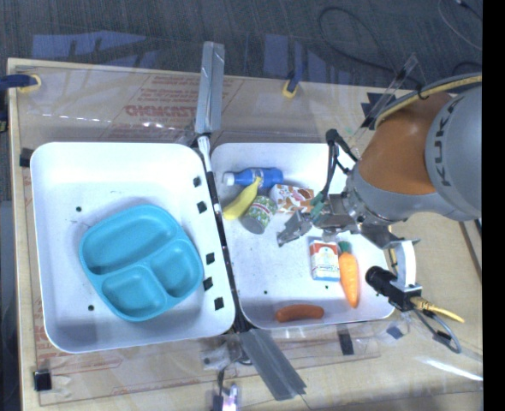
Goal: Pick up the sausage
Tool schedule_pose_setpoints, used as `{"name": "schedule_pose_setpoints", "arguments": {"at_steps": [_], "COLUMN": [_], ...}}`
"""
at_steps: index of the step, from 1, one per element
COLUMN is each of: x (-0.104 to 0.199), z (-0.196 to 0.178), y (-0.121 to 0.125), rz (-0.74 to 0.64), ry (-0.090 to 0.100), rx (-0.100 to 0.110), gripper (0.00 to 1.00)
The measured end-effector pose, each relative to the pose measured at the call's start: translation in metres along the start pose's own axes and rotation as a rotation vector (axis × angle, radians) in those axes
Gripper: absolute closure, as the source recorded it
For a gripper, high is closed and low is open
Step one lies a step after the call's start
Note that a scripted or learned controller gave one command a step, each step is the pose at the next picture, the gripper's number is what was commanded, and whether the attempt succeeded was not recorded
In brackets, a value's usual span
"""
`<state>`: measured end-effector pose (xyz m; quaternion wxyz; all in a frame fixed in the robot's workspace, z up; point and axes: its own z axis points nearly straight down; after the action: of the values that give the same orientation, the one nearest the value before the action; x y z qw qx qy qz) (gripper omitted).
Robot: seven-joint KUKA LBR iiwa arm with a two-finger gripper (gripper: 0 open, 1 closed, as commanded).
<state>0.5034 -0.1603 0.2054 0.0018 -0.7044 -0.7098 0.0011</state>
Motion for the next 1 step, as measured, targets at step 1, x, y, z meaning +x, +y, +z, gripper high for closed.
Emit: {"name": "schedule_pose_setpoints", "arguments": {"at_steps": [1], "x": [-0.021], "z": [0.0823], "y": [-0.0275], "rz": [-0.077], "ry": [0.0], "rx": [0.0], "gripper": [0.0]}}
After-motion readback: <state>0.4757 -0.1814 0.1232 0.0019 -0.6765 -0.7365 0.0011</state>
